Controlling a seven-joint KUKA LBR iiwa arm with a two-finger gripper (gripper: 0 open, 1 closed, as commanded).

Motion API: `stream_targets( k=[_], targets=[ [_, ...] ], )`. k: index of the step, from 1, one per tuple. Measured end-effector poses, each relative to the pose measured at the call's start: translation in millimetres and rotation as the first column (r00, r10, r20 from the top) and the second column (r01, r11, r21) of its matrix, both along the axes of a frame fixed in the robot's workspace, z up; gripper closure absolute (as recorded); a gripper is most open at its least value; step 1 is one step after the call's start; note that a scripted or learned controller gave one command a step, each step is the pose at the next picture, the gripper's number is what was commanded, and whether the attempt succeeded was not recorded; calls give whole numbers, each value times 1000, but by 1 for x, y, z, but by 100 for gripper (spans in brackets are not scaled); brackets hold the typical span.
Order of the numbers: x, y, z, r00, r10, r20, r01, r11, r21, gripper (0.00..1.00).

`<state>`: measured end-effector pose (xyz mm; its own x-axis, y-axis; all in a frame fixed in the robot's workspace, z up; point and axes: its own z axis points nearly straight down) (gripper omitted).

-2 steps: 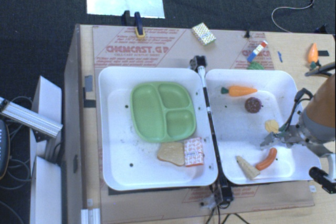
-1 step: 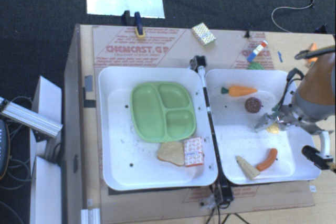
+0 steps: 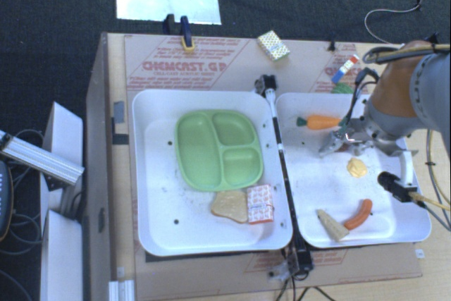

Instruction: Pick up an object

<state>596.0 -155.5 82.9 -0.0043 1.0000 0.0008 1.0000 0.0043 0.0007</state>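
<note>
the pick looks barely begun: the gripper [image 3: 337, 144] hangs low in the right bin [image 3: 416, 225], just near of the carrot [image 3: 320, 122] at the bin's far side, and nothing shows between its fingers; whether the pincer is spread or clenched i cannot tell, since the view is too small and blurred there. so nothing is lifted yet, and the closing and raising are all left, as i judge it. the right bin also holds a yellow lump [image 3: 357, 168] just right of the gripper, and near the front edge a sausage [image 3: 358, 214] beside a pale wedge [image 3: 331, 225]. the left bin [image 3: 158, 116] holds a green tray [image 3: 215, 150], with a bread slice [image 3: 229, 206] and a red-patterned box [image 3: 261, 203] touching its near edge.
</note>
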Motion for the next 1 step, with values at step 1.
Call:
stream_targets(
  k=[1],
  targets=[
    [46,-37,0,1000,0,0,0,1000,-2,0]
  ],
)
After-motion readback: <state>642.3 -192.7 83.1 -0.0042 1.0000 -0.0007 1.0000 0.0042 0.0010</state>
